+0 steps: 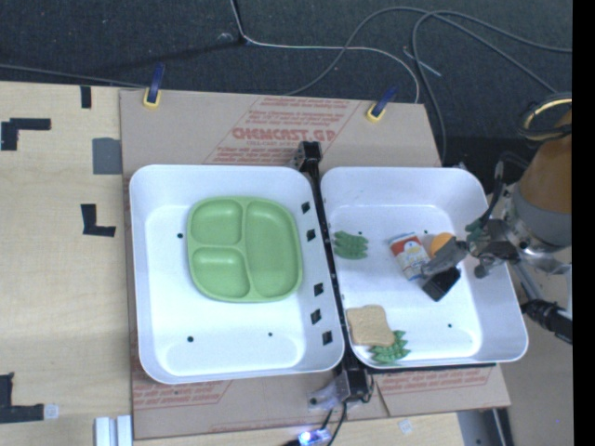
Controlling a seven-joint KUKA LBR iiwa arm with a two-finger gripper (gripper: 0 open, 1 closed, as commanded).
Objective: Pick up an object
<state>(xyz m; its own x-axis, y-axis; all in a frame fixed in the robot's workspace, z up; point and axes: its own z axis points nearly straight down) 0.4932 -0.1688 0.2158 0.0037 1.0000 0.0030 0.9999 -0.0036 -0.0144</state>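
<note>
Brown cardboard point(279, 124) printed "CHEMCAST GP", white bins point(149, 249)

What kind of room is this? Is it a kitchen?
Probably a robot lab, not a kitchen. A robot arm reaches over two white bins clamped to a cardboard-covered bench, loose cables run behind, and the food looks like toys.
</note>
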